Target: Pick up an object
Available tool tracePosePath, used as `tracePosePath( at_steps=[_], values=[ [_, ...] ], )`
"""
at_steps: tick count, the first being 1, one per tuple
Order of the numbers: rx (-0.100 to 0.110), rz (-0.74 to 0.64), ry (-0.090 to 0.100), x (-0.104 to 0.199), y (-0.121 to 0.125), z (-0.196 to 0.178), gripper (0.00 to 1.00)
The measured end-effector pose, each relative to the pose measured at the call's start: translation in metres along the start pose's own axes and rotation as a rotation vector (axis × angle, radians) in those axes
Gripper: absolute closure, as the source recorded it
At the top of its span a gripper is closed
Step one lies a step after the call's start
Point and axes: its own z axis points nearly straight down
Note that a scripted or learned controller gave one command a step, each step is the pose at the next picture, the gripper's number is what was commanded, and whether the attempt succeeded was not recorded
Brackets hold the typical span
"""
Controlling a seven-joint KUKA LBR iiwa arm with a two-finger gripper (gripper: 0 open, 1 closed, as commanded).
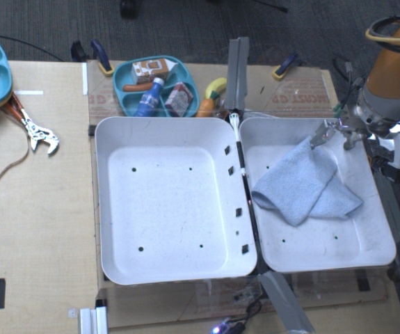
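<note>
**Reaching for the cloth's far corner**

Hanging over the back right part of the right bin (373,252), the gripper (337,134) sits at the upper edge of the blue cloth (304,183), and its two fingers look spread, one showing near the cloth's top corner and the other a little to the right of it. Nothing is visibly clamped between them; the nearer finger may be touching the fabric, but from this angle I cannot tell whether any cloth is caught.

The cloth is the only thing in that bin — a crumpled, folded heap lying just below and to the left of the gripper, its raised corner running up toward the fingers. That corner is probably why the arm (387,75) is placed where it is: a flat rag offers little to pinch, while a lifted fold gives the fingers something to close around.

The left bin (106,186) lies well off to the gripper's left, beyond the dividing rim. Farther out on the counter (40,242), behind the bins, a teal tray (122,89) holds small items, and a wrench (40,136) lies far to the left — all outside the bins, so I would judge they are out of play.

My guess is the grasp is not yet made — the next move would call for closing on the fold and lifting straight up, with the risk that the fabric slips free.
</note>
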Motion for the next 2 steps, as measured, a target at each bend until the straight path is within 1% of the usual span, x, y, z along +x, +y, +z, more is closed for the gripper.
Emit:
tracePosePath(
  at_steps=[1,2],
  values=[
    [0.004,0.111,0.0,-0.002,-0.063,-0.021,0.0],
    [0.006,0.041,0.001,0.014,-0.147,0.024,0.0]
  ],
)
